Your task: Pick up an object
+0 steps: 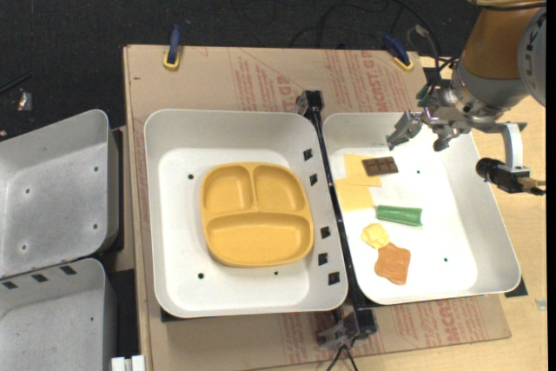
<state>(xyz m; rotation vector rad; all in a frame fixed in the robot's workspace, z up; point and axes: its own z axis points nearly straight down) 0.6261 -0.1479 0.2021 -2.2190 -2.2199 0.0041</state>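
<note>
The right bin (486,265) holds a brown chocolate bar piece (380,166), a pale yellow cheese slice (354,186), a green piece (399,215), a small yellow item (375,235) and an orange piece (393,263). My gripper (424,133) hangs over the bin's far edge, up and right of the chocolate piece. Its two fingers are spread apart with nothing between them.
A yellow divided plate (257,214) lies in the left bin (174,187). A black divider with clips (323,178) runs between the bins. Grey metal trays (52,187) sit at the left. A black fixture (504,175) sticks out beside the right bin.
</note>
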